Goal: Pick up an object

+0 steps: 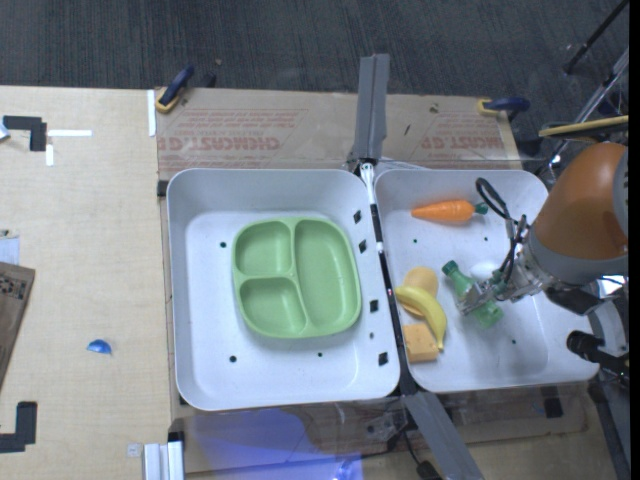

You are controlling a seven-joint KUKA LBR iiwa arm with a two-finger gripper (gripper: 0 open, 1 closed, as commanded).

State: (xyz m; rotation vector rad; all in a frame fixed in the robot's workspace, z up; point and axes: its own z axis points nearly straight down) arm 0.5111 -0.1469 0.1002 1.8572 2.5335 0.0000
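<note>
Our gripper (487, 293) sits low in the right bin (530, 353), touching a green bottle (470, 293) whose long axis runs far-left to near-right; we cannot tell its state. A banana (425, 310) lies just left.

Pale wooden bench (80, 228), brown cardboard sheet (260, 128), and perhaps dark carpet (300, 18) behind.

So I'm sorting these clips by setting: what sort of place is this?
Most likely a robotics lab bench for pick-up trials: two white bins side by side, toy food such as a carrot and banana, and a grey-and-orange arm reaching in.
</note>
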